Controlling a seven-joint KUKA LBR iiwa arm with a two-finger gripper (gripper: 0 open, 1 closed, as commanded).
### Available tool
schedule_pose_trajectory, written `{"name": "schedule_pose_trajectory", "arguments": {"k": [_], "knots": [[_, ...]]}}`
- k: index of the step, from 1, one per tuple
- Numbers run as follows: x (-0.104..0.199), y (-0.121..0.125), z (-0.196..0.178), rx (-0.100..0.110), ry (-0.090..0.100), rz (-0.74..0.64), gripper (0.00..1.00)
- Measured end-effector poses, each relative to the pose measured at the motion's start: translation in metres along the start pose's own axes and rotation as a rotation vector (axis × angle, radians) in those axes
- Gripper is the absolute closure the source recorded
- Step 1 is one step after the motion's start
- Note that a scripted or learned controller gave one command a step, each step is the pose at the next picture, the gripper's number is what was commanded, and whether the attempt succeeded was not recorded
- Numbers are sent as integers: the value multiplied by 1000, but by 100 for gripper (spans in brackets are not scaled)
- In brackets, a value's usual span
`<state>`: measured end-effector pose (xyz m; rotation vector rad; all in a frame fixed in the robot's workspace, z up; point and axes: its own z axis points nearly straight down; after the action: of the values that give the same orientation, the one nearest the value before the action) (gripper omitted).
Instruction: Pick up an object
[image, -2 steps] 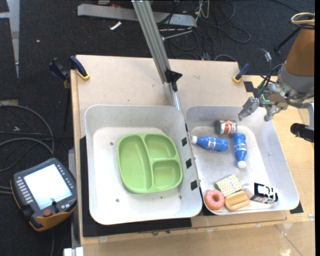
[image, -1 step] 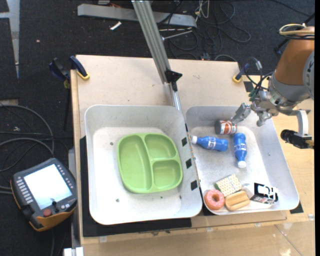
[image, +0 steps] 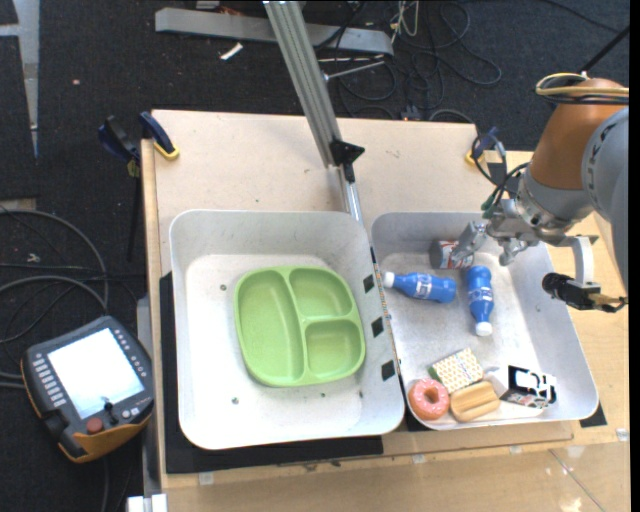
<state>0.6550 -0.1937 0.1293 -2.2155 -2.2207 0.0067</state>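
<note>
The right bin (image: 560, 330) holds two blue bottles lying down: one (image: 422, 287) points left, the other (image: 480, 294) lies lengthwise toward the front. A small grey and red object (image: 447, 253) sits at the bin's back. Along the front lie a pink donut (image: 430, 399), a checkered waffle piece (image: 458, 369), a tan bread roll (image: 474, 401) and a black and white item (image: 528, 385). My gripper (image: 489, 244) hangs over the back of the right bin, just above the far end of the second bottle, open, with nothing between its fingers.
The left bin (image: 200, 260) carries a green divided plate (image: 299, 324). A slanted metal pole (image: 315, 90) rises behind the bins. A teach pendant (image: 88, 385) lies off the bench at the left. Clamps sit at the bench's back corners.
</note>
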Motion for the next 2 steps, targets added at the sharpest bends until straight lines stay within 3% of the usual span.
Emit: {"name": "schedule_pose_trajectory", "arguments": {"k": [1,2], "knots": [[-1,-5,39,17,2,-1,0],[0,-4,28,15,1,-1,100]]}}
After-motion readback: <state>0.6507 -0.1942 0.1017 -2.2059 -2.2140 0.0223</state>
